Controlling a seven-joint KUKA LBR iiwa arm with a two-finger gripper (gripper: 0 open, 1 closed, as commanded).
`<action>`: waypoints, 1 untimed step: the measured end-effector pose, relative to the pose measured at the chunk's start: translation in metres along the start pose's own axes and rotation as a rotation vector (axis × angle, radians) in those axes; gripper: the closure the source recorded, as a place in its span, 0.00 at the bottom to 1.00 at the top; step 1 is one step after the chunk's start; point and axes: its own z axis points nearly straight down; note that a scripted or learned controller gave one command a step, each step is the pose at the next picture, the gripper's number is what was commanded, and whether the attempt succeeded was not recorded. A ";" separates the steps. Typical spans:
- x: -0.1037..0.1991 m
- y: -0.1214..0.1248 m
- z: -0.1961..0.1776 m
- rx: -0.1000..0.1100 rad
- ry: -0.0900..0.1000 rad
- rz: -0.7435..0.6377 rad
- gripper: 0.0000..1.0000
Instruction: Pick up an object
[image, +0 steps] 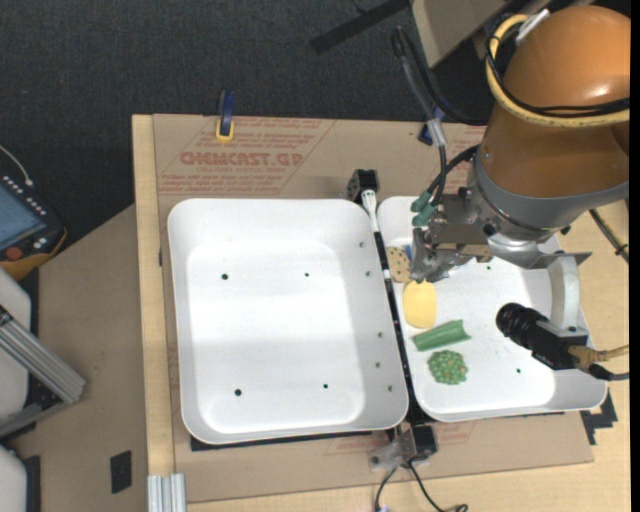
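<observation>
Floor (200, 50): dark carpet around the desk on the far and left sides.
Desk (150, 300): topped with a brown cardboard sheet with red lettering printed along its far edge; both bins sit on it side by side.
Arm (560, 100): grey with a broad orange band, reaching in from the right over the far part of the right bin.
Left bin (270, 320): shallow, white, with rounded corners and a few small dark dots in its floor.
Right bin (500, 385): shallow and white, touching the left bin along their shared wall; it holds all the loose things.
Pincer (432, 268): pointing down over the right bin's left side, just above the far end of the yellow fruit; whether it is open or closed cannot be told, and nothing is seen held in it.
Yellow fruit (421, 305): lemon-like, lying near the shared wall directly under the pincer.
Green bar (441, 335): short, lying at a slant just in front of the yellow fruit.
Green knobbly ball (448, 367): just in front of the green bar, apart from the near wall.
Tan perforated disc (399, 264): against the shared wall, just beside the pincer.
Blue clamp (226, 112): on the desk's far edge, well apart from the bins.
</observation>
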 end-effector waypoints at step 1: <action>0.052 0.001 -0.065 -0.014 0.002 -0.002 1.00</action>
